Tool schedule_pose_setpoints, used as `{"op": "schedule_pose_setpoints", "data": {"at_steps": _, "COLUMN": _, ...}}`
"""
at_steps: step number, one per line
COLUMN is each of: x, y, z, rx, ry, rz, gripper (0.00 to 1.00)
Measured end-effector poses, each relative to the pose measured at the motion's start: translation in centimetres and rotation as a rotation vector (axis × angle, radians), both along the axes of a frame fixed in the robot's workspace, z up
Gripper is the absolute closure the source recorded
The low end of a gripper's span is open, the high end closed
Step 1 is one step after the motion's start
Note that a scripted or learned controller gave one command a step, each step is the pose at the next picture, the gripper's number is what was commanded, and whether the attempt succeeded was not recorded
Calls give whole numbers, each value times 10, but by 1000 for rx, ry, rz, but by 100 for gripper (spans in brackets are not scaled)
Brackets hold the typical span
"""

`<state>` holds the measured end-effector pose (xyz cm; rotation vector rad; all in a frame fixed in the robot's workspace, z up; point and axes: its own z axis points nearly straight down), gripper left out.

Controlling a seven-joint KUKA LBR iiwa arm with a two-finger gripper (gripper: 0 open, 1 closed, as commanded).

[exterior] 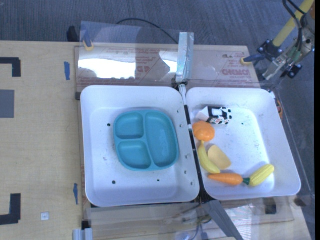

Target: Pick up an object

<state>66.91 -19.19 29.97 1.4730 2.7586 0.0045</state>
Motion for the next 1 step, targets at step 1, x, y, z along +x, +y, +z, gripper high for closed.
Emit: {"op": "schedule_pose_setpoints", "data": {"at_steps": 1, "x": -1, "y": 41, "z": 13, "rx": 0, "ry": 7, "rz": 248, "gripper": 100}}
